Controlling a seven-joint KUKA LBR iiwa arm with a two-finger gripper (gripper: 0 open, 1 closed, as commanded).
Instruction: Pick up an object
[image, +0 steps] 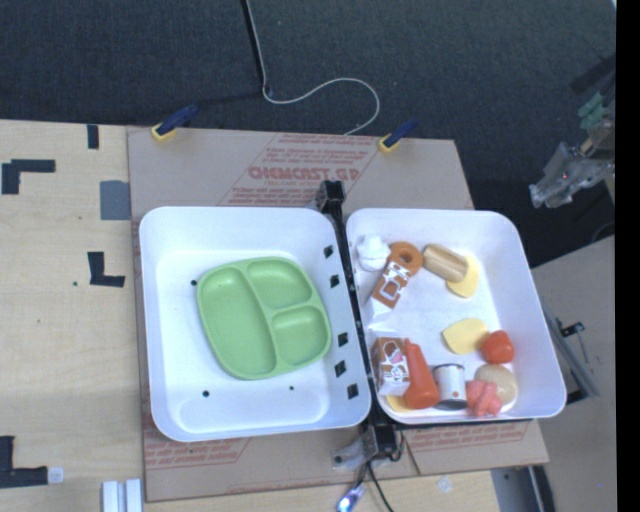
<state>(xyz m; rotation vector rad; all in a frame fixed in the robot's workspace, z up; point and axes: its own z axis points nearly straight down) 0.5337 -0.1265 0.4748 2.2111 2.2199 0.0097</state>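
I see the surface, pale wood with dark tape marks, and on it a cardboard sheet with red lettering, held by two clamps with yellow and blue grips at its far corners. A thin cable loops across the dark floor beyond it.

On the cardboard sit the two white bins, touching along their inner walls. In the left bin lies a green divided plate, three compartments, set a little askew near the middle.

The right bin holds all the small things I could go for. Along its far side I make out a small white piece just beside the dividing wall, an orange ring next to it, a brown and white packet leaning below the ring, and a tan bread-like roll resting against a pale yellow slice. Lower down, a yellow wedge lies just beside a red tomato-like ball. At the near side, crowded together and touching, are a second brown packet, an orange-red carrot-like piece, a small silver can, a pink piece and a beige round thing.

My claw hangs at the right, outside the right bin and well apart from everything in it. It is blurred and small; I cannot tell how it stands, and I see nothing in it.
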